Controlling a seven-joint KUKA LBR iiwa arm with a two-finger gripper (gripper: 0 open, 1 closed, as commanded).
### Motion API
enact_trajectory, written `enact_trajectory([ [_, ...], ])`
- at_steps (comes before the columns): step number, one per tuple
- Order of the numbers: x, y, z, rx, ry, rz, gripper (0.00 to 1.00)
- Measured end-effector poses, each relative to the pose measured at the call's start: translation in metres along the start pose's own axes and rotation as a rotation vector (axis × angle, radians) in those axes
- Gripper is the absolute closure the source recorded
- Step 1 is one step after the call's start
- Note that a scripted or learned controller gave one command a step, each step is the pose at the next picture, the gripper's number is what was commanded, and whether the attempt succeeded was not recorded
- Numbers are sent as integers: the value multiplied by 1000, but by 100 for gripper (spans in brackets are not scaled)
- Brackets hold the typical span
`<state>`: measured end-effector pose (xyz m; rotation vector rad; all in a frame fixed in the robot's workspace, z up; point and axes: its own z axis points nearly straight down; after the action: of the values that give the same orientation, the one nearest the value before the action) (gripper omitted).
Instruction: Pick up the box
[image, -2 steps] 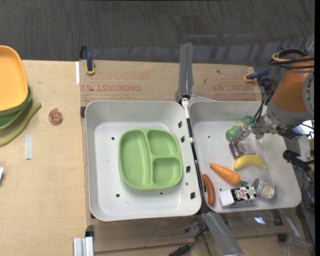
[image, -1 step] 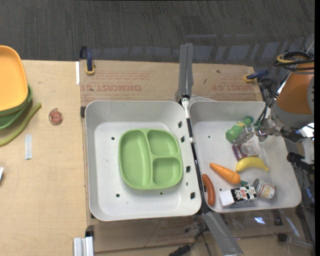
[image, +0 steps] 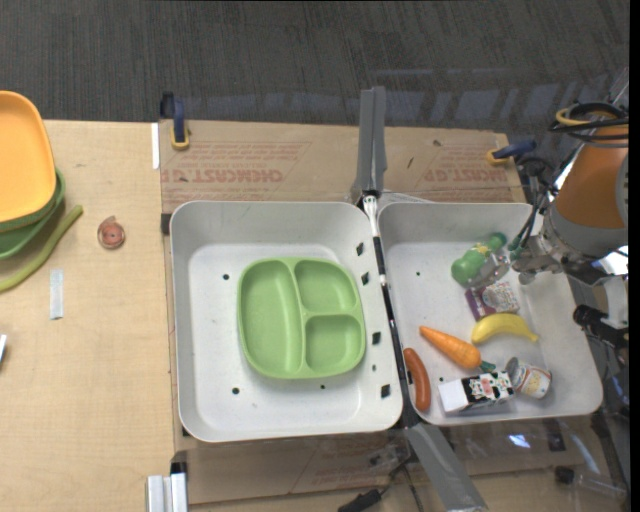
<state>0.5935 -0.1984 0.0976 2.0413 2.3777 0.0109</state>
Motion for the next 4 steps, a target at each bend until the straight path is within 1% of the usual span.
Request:
enact_trajectory([
  [1, -1, 2, -11, -5, -5, -2, 100],
  [2, 13, -19, -5, -9, -12, -369, 100],
  [3, 67, -42, -5, -3, -3, -61, 100],
  [4, 67, -42, -5, -3, -3, -60, 0],
])
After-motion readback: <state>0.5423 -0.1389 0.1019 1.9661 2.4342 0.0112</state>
